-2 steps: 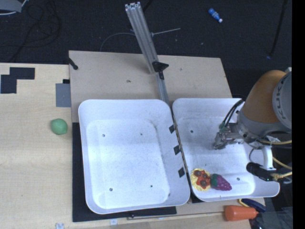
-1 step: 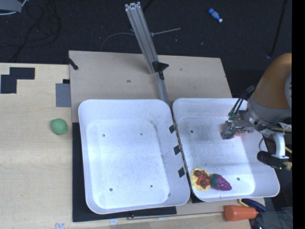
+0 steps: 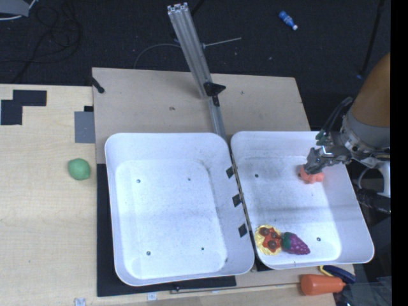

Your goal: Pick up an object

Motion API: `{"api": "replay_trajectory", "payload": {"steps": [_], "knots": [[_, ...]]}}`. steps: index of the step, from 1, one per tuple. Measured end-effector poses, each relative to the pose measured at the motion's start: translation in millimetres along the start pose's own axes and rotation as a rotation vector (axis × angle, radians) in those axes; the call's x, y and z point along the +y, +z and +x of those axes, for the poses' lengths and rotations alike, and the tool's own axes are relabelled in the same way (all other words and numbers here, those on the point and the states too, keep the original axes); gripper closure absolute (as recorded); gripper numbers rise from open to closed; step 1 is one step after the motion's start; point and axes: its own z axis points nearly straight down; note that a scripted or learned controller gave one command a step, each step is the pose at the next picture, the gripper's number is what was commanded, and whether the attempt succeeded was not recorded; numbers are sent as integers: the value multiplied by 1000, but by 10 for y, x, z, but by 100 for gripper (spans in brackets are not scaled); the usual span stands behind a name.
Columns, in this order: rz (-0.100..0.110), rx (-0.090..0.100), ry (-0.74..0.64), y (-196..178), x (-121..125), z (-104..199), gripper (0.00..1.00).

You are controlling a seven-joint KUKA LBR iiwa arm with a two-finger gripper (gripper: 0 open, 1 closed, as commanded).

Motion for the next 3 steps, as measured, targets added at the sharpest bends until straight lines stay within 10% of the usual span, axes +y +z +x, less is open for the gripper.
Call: {"api": "replay_trajectory", "payload": {"steps": [1,3], "knots": [[7,1,-1,261,-3,6,100],[4,1,-3,-21,-160,1022,100]]}}
